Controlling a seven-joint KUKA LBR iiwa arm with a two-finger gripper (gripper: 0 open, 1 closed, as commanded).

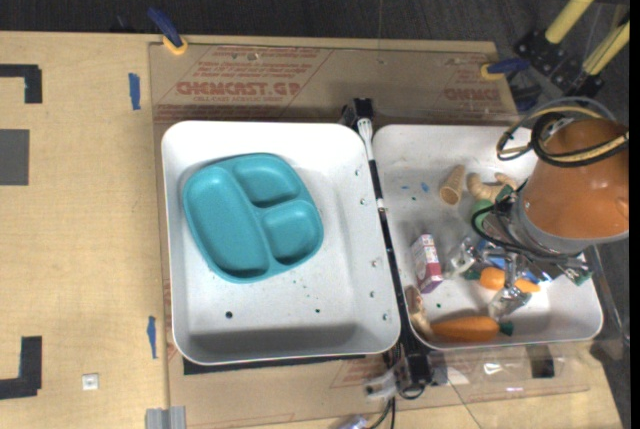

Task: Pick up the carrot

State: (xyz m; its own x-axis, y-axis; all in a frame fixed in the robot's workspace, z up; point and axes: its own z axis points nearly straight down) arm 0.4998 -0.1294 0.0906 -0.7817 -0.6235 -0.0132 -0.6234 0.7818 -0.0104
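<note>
A teal divided tray [252, 215] lies in the left white bin [190, 317].

The light wooden desk [80, 247] bears a brown printed cardboard sheet [300, 77], on which two shallow white plastic bins sit touching: left [200, 322], right [400, 147].

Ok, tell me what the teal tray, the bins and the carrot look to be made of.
Teal tray: likely moulded plastic, matte; even colour, rounded compartments. Left bin and right bin: thin white plastic, slightly glossy, with soft rolled rims and dark specks. Carrot: probably a plastic toy; smooth, uniform orange with a faint sheen, though real cannot be ruled out.
</note>
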